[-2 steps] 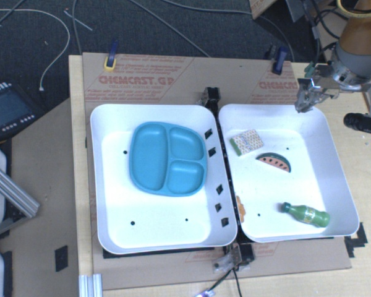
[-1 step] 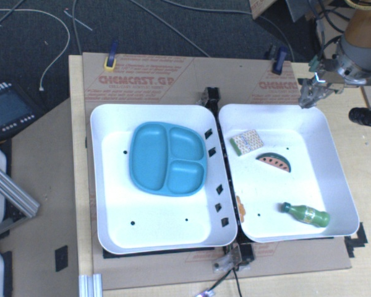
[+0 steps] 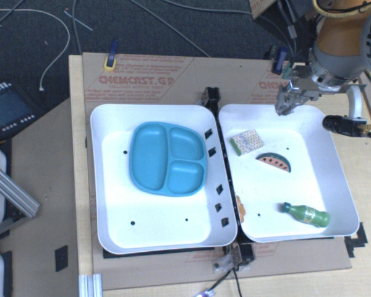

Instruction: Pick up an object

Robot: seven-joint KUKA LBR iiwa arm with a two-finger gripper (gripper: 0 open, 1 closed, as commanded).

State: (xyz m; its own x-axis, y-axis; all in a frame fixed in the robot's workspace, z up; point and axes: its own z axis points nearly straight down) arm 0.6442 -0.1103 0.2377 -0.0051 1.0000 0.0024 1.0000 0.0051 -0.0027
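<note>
Hovering over the far edge of the right bin (image 3: 334,166), the hand (image 3: 287,106) is being held above the items, probably so that a descent can be lined up; whether it is open cannot be told, and nothing is being gripped. A patterned packet (image 3: 247,142), a watermelon slice (image 3: 274,161) and a green bottle (image 3: 307,215) are being kept there, pickable. A blue divided plate (image 3: 167,158) is being held by the left bin (image 3: 108,166).

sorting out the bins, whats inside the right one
The right bin holds three loose things: a small patterned packet near its back left, a watermelon slice toy in the middle, and a green bottle lying near the front. The claw covers a bit of the back rim.
</note>
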